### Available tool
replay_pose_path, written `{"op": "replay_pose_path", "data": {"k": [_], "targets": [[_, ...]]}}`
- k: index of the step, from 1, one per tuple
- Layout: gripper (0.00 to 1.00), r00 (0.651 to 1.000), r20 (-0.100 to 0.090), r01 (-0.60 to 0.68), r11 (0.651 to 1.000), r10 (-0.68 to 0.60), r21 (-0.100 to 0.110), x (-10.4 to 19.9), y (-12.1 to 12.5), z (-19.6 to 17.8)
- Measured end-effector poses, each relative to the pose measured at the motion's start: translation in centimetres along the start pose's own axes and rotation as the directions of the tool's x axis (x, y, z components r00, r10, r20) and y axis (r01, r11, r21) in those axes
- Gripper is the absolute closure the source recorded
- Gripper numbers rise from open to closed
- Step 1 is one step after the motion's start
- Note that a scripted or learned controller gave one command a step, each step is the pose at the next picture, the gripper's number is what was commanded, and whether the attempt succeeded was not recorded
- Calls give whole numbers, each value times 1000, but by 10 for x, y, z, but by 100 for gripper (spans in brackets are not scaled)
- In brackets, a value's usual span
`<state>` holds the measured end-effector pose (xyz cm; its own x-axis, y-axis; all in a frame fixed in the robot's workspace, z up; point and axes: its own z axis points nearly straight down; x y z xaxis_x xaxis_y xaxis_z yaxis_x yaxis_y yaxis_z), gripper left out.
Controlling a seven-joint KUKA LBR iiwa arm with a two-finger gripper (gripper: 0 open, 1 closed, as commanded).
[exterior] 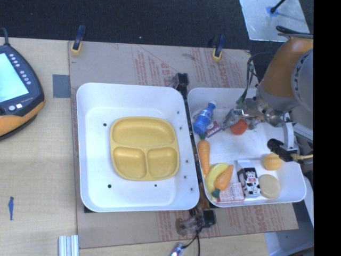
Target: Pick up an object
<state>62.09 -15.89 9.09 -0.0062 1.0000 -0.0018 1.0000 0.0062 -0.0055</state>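
A small red-orange object sits at the gripper in the right bin, toward its far edge, and the metal fingers appear closed on it, pinching it from either side. The grey arm with its orange band comes in over that bin's far right corner.

Near the same bin's far left corner lies a blue bottle, tilted, with a small red-and-white packet just beside it. Along the left wall a carrot lies lengthwise. In the near left corner there's a banana with a second orange carrot-like piece resting across it, and a pink box at the near edge. Next to that, a black-and-white cow-patterned carton, then a round beige disc. A yellow lemon-like piece sits by the right edge.

The left bin holds a yellow three-compartment plate at its centre.

Both bins rest on a brown cardboard sheet with red print, clamped at its far edge by two blue-and-yellow clamps, on a pale wooden bench. At the bench's left edge lies a grey-and-orange control pendant. Beyond the bench the floor is dark carpet.
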Motion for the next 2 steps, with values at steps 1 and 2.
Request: {"op": "replay_pose_path", "data": {"k": [1, 2], "targets": [[100, 1000, 1, 2, 1000, -2, 0, -1, 0, -11], [100, 1000, -1, 1, 1000, -1, 1, 52, 6, -1]]}}
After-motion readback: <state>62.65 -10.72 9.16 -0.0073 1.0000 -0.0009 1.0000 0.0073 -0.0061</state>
